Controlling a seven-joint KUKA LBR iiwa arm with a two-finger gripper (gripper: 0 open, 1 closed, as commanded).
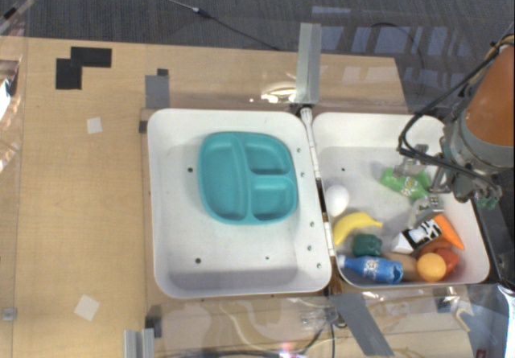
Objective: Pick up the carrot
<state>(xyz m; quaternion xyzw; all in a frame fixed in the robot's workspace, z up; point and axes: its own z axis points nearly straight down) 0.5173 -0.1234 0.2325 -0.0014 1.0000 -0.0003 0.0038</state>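
Observation:
The carrot (pixel 449 232) is a short orange wedge lying at the right side of the right bin (pixel 362 147), near its front corner. My gripper (pixel 426 208) hangs over that bin just left of and above the carrot, close to its upper end, under the grey wrist with the orange band (pixel 492 107). A black-and-white block (pixel 423 233) sits directly below the gripper, touching the carrot's left side. From this angle I cannot make out whether anything is held.
The right bin's front is crowded: a green packet (pixel 406 181), white egg (pixel 336 199), banana (pixel 356 225), dark green item (pixel 368 244), blue bottle (pixel 372 269), orange ball (pixel 432 267). A teal divided plate (pixel 246 177) lies in the left bin (pixel 173 252).

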